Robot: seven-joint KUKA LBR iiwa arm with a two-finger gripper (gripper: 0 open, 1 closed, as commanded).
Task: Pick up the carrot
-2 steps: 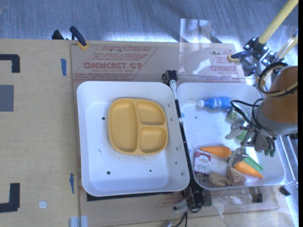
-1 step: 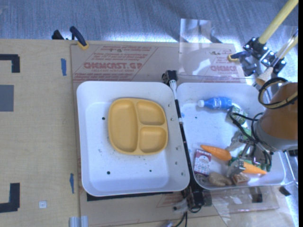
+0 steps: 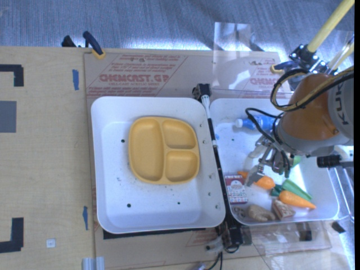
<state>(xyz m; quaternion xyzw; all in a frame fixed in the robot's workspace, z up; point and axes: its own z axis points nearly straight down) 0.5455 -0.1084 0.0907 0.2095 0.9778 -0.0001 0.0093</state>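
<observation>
At the right bin's near edge, around five o'clock in the camera view, sit two brown lumpy toy foods (image 3: 260, 212), and just beyond them at four o'clock lies the orange plastic carrot with a green leafy top (image 3: 297, 199), flat on the shallow white right-hand bin (image 3: 332, 207). A small red-and-white box (image 3: 236, 189) rests against the bin's left wall. Between box and carrot, a rounded orange toy piece (image 3: 264, 182) sits directly under the two-finger metal gripper (image 3: 265, 169).

The risk, as I judge it, is a wrong pick: the gripper hangs over that orange piece, not the carrot, and closing there would seize the lookalike or nudge the crowded items together. Whether its fingers are spread or closed I cannot tell.

The grey arm with its orange band (image 3: 309, 114) comes in from three o'clock, wrist bent downward, gripper pointing toward seven o'clock. Farther off, at nine o'clock, a yellow three-compartment plastic plate (image 3: 164, 149) lies in the left white bin (image 3: 107, 167).
</observation>
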